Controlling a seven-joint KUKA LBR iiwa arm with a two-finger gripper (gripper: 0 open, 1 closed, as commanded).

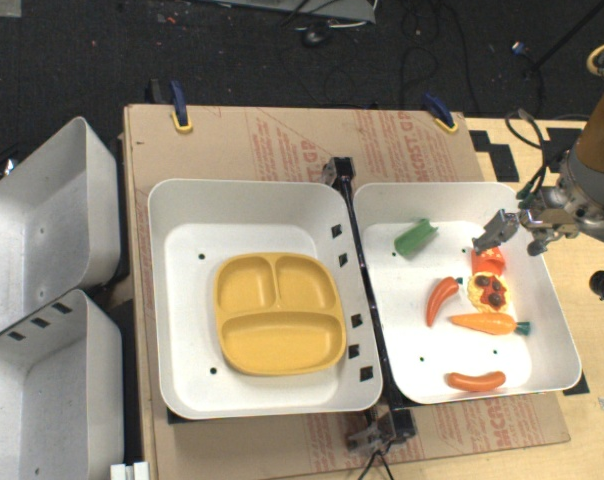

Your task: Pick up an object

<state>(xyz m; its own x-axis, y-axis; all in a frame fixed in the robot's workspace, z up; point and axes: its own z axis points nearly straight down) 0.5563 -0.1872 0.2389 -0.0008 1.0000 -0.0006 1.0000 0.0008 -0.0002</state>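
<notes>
The pincer (500, 230) hangs over the upper right part of the right-hand shallow white bin (557, 298), its dark fingers spread apart with nothing between them. Just below it lies a red and orange toy food piece with dark spots (490, 276), the nearest candidate for a grasp. Close by are a curved red chilli pepper toy (441, 299), an orange carrot toy with a green tip (486, 323), a red sausage-shaped toy (475, 380) and a green block-like toy (416, 238). The left-hand white bin (172, 268) holds a yellow sectioned plastic tray (278, 313).

I judge the task barely begun: nothing is lifted, and the descent, closing and raising all remain. The brown cardboard sheet (282, 133) on the counter carries faint red printed lettering, too washed out to read.
</notes>
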